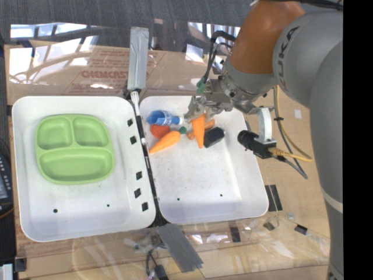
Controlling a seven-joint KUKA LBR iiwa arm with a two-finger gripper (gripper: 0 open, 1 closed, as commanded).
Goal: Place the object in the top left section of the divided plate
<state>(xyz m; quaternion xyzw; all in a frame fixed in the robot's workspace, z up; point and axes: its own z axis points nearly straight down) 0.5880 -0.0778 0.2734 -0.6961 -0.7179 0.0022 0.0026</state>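
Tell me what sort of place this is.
Most likely a robot lab test bench, not a kitchen. Two white bins sit taped to cardboard, toy carrots lie in the right one beside a green divided plate in the left, and a KUKA arm reaches over them.

The scene is being viewed by a single fixed camera set above the worktop [291,226] and angled downward at a slant. Both white bins are being taken in side by side: the left bin [35,214] is being framed toward the left edge and the right bin [250,206] near the middle. The far side of the worktop is being shown toward the top of the frame, the near side toward the bottom. The arm [303,45] is being seen reaching in from the right, where it is being pictured large and close to the lens. The bins are being held at a moderate distance.
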